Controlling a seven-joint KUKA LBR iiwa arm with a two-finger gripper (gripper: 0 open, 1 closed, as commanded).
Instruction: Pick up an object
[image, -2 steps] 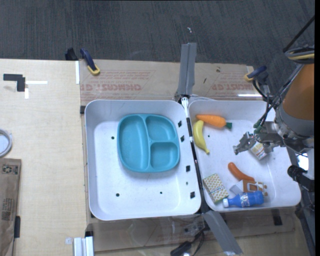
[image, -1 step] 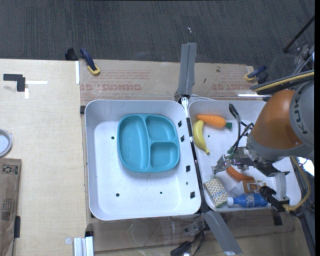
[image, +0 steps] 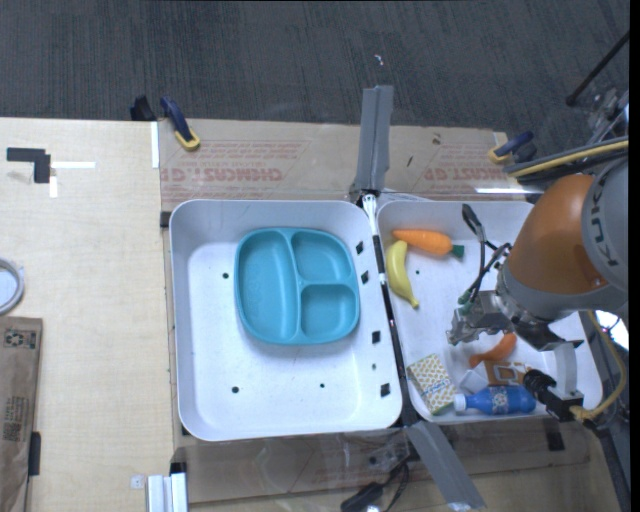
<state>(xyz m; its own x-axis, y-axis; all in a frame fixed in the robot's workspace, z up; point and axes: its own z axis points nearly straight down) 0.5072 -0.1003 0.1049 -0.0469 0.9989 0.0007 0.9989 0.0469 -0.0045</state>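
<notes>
Dark grey carpet runs behind a pale wooden worktop (image: 80, 300) that carries two shallow white bins side by side. Inside the left bin (image: 200, 400) lies a turquoise plastic plate with three compartments (image: 297, 286), set a little above the bin's middle and apart from every wall.

Several things lie in the right bin (image: 440, 215). An orange toy carrot (image: 424, 241) lies near the far wall, and a yellow toy banana (image: 399, 273) lies just below it, close to the wall shared with the left bin. At the near side, a cream patterned sponge-like block (image: 431, 381) rests in the near left corner, with a blue and white bottle lying on its side (image: 495, 402) just to its right.

From the right, the grey arm with its orange band (image: 556, 245) reaches over the right bin. Its tool (image: 472, 325) hangs low over the bin's middle, just left of a small orange object (image: 496, 349). How far its fingers are spread cannot be told from this view, and nothing is seen between them.
</notes>
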